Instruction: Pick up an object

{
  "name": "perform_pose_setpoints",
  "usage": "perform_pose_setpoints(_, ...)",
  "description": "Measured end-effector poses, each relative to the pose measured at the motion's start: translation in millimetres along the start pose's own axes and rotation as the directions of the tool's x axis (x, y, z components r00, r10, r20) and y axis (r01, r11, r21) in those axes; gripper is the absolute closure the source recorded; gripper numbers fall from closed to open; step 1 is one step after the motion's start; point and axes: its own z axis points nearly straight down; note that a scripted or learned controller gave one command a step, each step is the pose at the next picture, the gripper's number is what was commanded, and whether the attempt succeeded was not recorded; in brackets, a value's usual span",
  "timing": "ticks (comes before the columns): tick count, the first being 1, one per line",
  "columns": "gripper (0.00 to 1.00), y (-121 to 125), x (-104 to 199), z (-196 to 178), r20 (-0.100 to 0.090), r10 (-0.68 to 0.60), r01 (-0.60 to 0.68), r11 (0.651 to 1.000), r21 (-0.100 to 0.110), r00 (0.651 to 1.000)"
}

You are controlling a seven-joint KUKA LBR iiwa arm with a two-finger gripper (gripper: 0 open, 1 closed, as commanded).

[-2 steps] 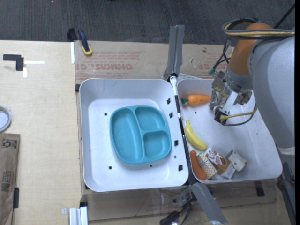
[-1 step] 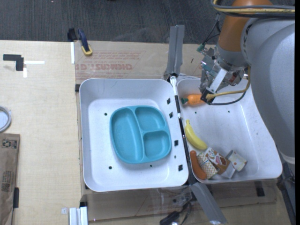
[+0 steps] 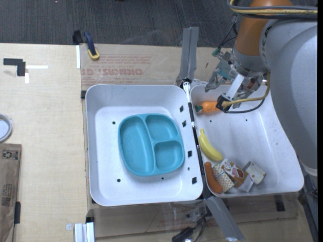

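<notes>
step: reach for carrot (image 3: 208, 107) | gripper (image 3: 216, 82) just beyond it, opening: cannot tell, nothing visibly held | tip: centre over carrot, close across its narrow width

- Dark grey carpet (image 3: 126, 14), ribbed in fine lines, covers the floor beyond the bench.
- The bench top (image 3: 40, 100) is pale wood, evenly lit, with only soft shadows.
- A brown cardboard sheet (image 3: 131, 67) with red lettering lies flat on it towards the far edge.
- 1 blue-and-yellow clamp (image 3: 91, 45) sits at that far edge.
- A black L-shaped piece (image 3: 15, 64) lies beside strips of white tape (image 3: 35, 67) on the left.
- A tape roll (image 3: 3, 129) shows at the left edge, with brown paper (image 3: 9, 180) bearing a recycling mark below it.
- A grey metal upright (image 3: 190, 49) stands at the back.
</notes>
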Motion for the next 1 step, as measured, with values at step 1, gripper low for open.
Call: perform_pose_setpoints(1,0.0,25.9,-75.5,46.9,-0.001,-0.286,0.286,0.958,0.001,0.958)
